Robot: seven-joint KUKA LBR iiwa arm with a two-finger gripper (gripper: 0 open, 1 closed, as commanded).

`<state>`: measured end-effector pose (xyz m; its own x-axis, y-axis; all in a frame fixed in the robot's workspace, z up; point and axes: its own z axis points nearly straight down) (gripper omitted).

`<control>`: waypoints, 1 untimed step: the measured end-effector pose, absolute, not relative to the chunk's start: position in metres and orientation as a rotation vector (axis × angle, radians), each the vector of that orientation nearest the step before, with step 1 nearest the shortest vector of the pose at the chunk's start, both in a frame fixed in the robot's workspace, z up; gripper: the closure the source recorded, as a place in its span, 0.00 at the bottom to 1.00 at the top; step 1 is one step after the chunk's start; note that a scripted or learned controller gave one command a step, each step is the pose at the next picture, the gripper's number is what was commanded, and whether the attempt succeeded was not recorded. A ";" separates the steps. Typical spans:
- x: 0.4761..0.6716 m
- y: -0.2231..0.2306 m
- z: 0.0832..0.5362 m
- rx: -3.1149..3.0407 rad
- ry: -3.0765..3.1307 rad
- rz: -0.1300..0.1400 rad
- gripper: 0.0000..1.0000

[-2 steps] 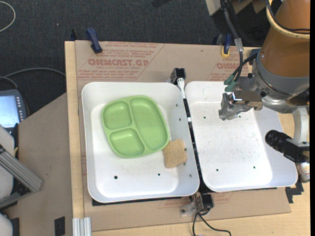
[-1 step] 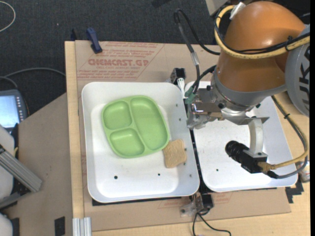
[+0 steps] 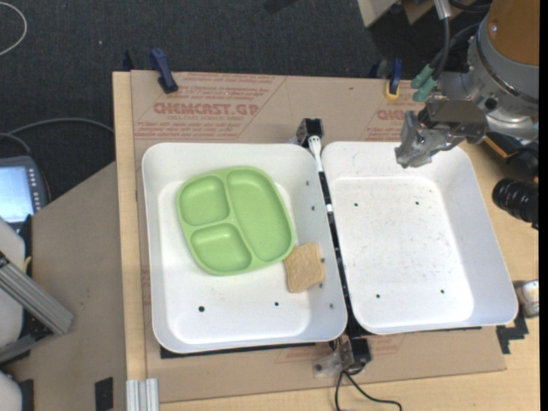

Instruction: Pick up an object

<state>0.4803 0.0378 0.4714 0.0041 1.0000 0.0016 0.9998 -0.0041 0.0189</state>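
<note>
Two shallow white bins, smooth plastic with rounded corners, side by side on a flat brown board printed with red lettering [image 3: 205, 108]. In the left bin [image 3: 163, 255], a glossy lime-green divided plate [image 3: 235, 221]: rounded-rectangular, moulded into three compartments, turned at a slant and lying toward the far left of the bin floor. Touching the plate's near right corner, a small tan square [image 3: 304, 267], matte and porous-looking like a sponge or a cracker, near the bin's right wall and about halfway to its near edge. Right bin [image 3: 411, 247] dull white, its floor speckled with fine dark flecks and a few small holes. Over the far edge of that bin, toward its right corner, the metal gripper [image 3: 413, 154], grey and angular, hanging from the grey wrist with cables trailing behind; fingers pointed down at the bin rim, nothing seen between them, though whether spread or pressed together could not be told. Along the seam between the bins, a thin black strip [image 3: 325, 221]. A blue clamp [image 3: 163, 69] at the board's far left corner.
</note>
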 end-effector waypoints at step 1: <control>0.479 0.096 0.395 2.220 2.230 -0.009 1.00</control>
<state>0.4787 0.0955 0.3946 -0.0045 1.0000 -0.0003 1.0000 0.0045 -0.0075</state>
